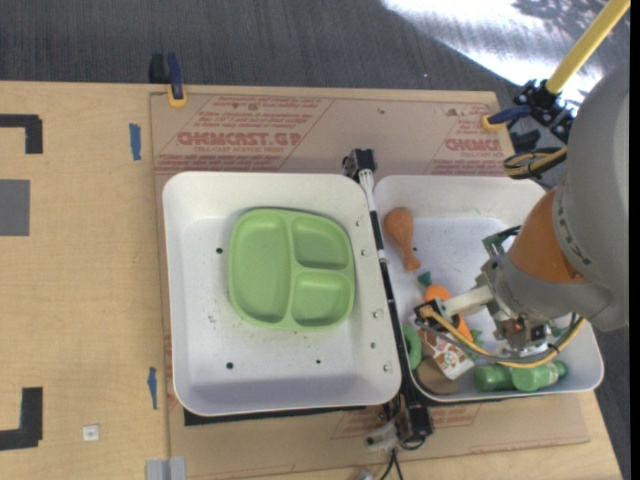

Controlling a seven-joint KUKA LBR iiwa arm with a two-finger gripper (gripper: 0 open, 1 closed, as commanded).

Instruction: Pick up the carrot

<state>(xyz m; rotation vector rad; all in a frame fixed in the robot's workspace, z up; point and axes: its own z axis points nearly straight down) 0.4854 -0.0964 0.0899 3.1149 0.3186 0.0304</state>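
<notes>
Now | carrot [437,294] just left of hand [520,336] | right bin [455,230] | grip unreadable

**A robot test bench, likely in a lab**

Two white bins [190,268] sit on a cardboard sheet [300,133] clamped to a plywood bench [80,268]. Blue tape marks lie toward nine o'clock; grey carpet [250,18] toward twelve.

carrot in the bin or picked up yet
In the bin: the carrot lies on the right bin's floor, beside the arm's wrist.
</notes>
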